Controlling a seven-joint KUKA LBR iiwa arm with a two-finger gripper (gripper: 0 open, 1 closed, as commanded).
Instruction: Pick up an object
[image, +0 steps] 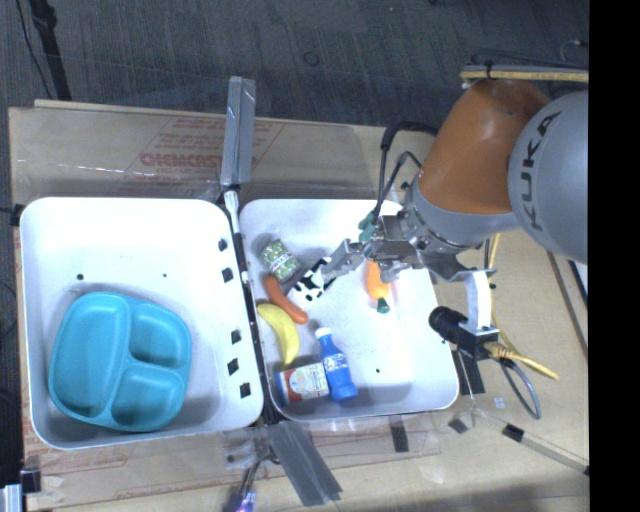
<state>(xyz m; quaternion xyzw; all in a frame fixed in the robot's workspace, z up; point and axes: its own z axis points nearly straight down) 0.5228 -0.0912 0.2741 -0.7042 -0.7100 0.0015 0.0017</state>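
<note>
Bench with two white bins; right bin (420, 390) is the landmark. Gripper (325, 278) is low near its middle; can't tell its jaw state. Likeliest target, the orange carrot-like toy (376, 283), lies just beside the wrist. Risk: the approach knocks it aside. Count in right bin: one banana (281, 331), one blue bottle (336, 368), one small carton (303, 383), one green packet (280, 260). One teal tray (120, 360) in the neighbouring bin.

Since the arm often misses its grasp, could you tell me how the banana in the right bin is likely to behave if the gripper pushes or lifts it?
The banana is curved and smooth-skinned, so it would probably pivot or slide when nudged. It lies close to the small carton and blue bottle, so a push might shift them too. It looks light.
</note>
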